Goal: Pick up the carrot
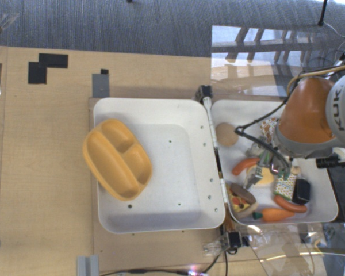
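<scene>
Lying near the front edge of the right bin [328,211], the carrot [274,214] is orange with a small green end toward the left, and nothing holds it. Just beside it are a red sausage-like piece [290,204], a pizza slice toy [241,199] and a black block [301,190]; another orange-red piece [244,165] lies further back. The claw [257,176] hangs above the middle of this bin, apart from the carrot, and I cannot tell how wide it stands, because cables and clutter confuse its shape. I judge the step is the approach; next the claw must move toward the front edge and descend over the carrot. In the left bin [161,211] rests a yellow divided plate [116,158]. The arm's orange band [310,111] hides some items behind it.
</scene>
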